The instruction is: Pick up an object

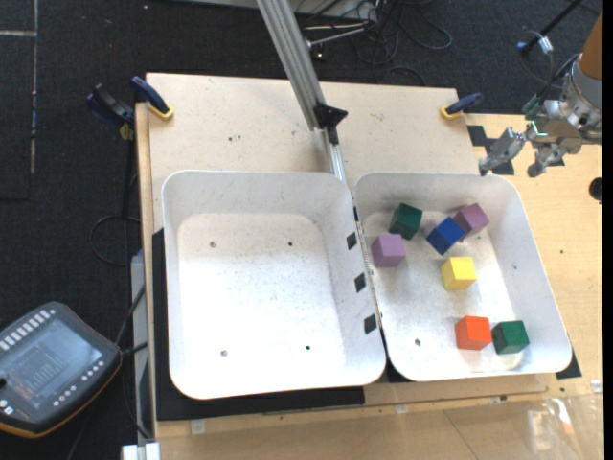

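Note:
The right bin (536, 286) holds several small cubes. A green cube (407, 219), a blue cube (445, 235) and a mauve cube (471, 218) cluster near its far end, with a purple cube (387, 249) by the left wall. A yellow cube (459, 272) lies mid-bin. An orange cube (472, 333) and a dark green cube (510, 335) sit side by side at the near end. My gripper (522, 155) hangs above the bench beyond the bin's far right corner, open, with nothing between its fingers.
The left bin (182, 257) stands beside the right one. A slanted metal pole (292, 46) crosses the back of the bench. Clamps (153, 99) (460, 106) grip the board's far corners. A teach pendant (48, 367) lies on the floor at lower left.

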Motion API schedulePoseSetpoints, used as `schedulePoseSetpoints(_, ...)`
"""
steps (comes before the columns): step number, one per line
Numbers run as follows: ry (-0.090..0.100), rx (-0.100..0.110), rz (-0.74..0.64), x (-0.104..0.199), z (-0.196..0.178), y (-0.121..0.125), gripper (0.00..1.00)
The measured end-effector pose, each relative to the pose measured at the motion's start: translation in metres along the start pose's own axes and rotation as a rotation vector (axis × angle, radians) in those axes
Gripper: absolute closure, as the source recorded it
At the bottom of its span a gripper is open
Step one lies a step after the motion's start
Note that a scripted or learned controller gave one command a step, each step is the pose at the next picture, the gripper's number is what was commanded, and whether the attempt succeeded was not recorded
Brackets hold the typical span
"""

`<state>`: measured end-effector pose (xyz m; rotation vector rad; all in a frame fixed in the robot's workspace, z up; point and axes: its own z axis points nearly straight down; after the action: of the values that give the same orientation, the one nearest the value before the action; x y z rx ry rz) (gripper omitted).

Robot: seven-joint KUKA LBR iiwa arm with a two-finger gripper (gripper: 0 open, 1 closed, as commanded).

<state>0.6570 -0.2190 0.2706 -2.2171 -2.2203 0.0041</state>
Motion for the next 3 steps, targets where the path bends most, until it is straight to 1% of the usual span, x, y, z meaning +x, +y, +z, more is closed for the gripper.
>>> schedulePoseSetpoints(1, -0.001, -0.003, -0.002, 0.001, -0.003, 0.0, 0.0)
schedulePoseSetpoints(2, 0.0, 0.002, 0.001, 0.002, 0.061, -0.005, 0.0)
schedulePoseSetpoints(3, 0.0, 0.001, 0.002, -0.004, 0.123, -0.003, 0.0)
